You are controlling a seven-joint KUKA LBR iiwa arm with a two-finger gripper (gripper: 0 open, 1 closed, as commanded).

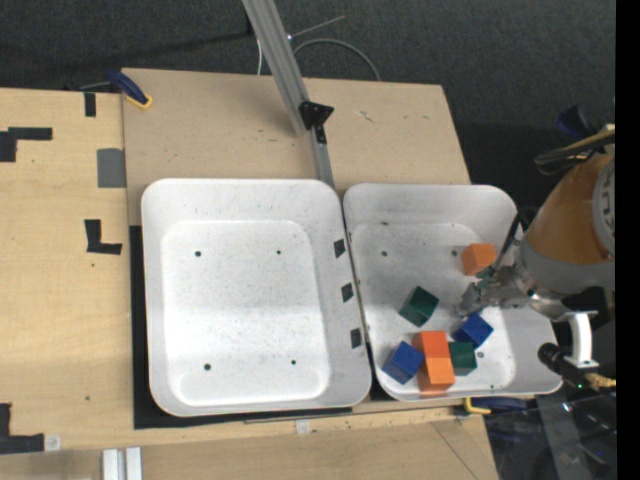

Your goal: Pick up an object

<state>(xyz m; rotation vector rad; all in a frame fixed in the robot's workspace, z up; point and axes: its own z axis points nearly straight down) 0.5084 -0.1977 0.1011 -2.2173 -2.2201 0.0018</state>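
Observation:
The right bin (420, 206) holds several small blocks. An orange block (477, 258) lies near its right wall, and a dark green block (419, 306) sits mid-bin. Toward the front are a blue block (404, 361), a taller orange block (436, 358), a small green block (462, 356) and another blue block (476, 329). My gripper (487, 294) reaches in from the right, low over the bin floor between the orange block and the right-hand blue block. The grey arm with its orange band (570, 223) rises behind it.
The left bin (240, 298) stands beside the right one on the wooden bench. A slanted metal pole (285, 53) crosses the bench behind the bins. Black tape marks and a grey patch (110, 166) lie at far left.

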